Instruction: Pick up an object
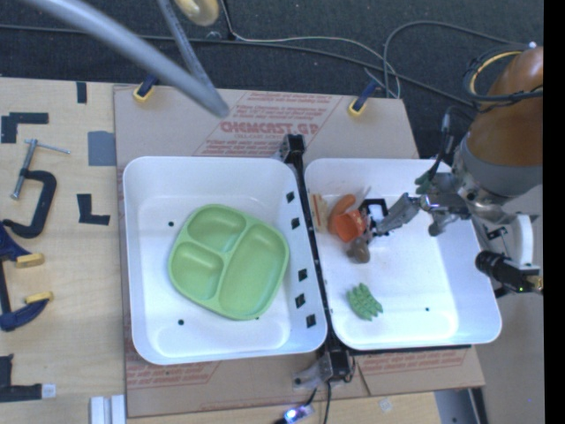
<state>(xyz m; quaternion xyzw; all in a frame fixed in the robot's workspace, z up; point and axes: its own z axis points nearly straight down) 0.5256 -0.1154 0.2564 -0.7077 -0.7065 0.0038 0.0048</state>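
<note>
The gripper point(375, 223), its grip state impossible to tell, is hovering beside an orange toy point(346, 220) near the right bin's point(459, 321) left edge, a light, rigid-looking piece probably best pinched across its middle.

A single fixed camera sits high above the counter point(71, 263), looking down at a slant; far enough back to take in both white bins point(141, 263) side by side — the arm point(503, 140) enters from the frame's right.
</note>
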